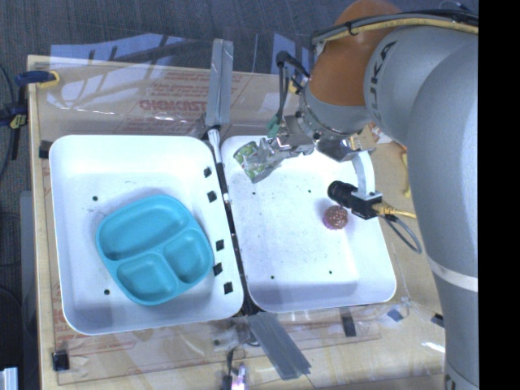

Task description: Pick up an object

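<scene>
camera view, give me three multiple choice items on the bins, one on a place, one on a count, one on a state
1. Where does the blue tray lie?
A. in the left bin
B. in the right bin
C. on the bench outside the bins

2. How many compartments does the blue tray have?
A. two
B. three
C. five

3. How does the small reddish ball stand to the hand?
A. clamped in it
B. lying loose on the bin floor, apart from it
C. balanced on top of the arm

Key: 1 A, the tray rests on the floor of the left bin. 2 B, one long section and two smaller ones show. 3 B, the ball lies in the right bin while the hand is at that bin's far left corner by a crumpled greenish object.
</scene>
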